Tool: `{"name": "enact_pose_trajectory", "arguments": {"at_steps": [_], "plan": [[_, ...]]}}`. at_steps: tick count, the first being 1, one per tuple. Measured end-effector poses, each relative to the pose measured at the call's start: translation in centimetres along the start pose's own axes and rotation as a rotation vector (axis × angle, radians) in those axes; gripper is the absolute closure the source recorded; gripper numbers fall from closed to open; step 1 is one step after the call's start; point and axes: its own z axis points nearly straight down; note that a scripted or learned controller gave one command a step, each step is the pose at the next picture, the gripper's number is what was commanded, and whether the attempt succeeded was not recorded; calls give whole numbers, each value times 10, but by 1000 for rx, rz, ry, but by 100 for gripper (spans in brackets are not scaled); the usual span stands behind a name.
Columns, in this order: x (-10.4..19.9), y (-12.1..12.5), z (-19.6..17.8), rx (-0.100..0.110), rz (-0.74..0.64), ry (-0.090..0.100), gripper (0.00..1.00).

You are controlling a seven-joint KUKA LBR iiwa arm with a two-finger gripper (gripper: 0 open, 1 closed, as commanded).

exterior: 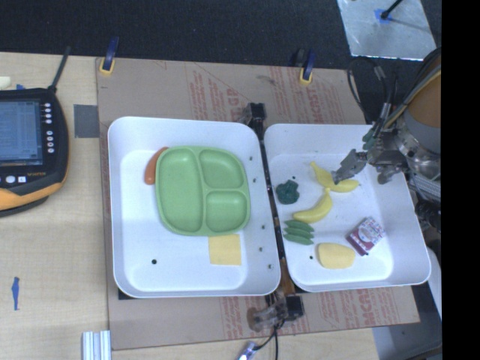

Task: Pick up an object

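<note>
At the near edge of the counter [52, 276] a black clamp [281, 310] sits below the seam between the two bins. Just beyond it, in the right bin [401, 272], a pale yellow lump [335, 256] lies near the front wall, with a small red-and-white packet [365, 235] just beside it to the right. A green bean pod [299, 232] lies near the bin's left wall, and a curved banana [315, 210] lies just behind it. Farther back are a dark green broccoli-like piece [287, 193] and a second yellow banana piece [334, 180].

In the left bin [135, 272], a yellow square slice [225, 250] lies in front of a green divided plate [202, 190], with an orange-red object [151, 167] partly tucked under the plate's left rim.

The pincer [346, 168] hangs over the back banana piece, its dark fingers spread apart and gripping nothing.

A teach pendant [26, 148] rests at the counter's left edge.
</note>
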Motion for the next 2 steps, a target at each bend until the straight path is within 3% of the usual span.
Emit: {"name": "enact_pose_trajectory", "arguments": {"at_steps": [1, 2], "plan": [[-20, 49, 96, 2, 0, -2, 0], [-33, 51, 159, 2, 0, -1, 0]]}}
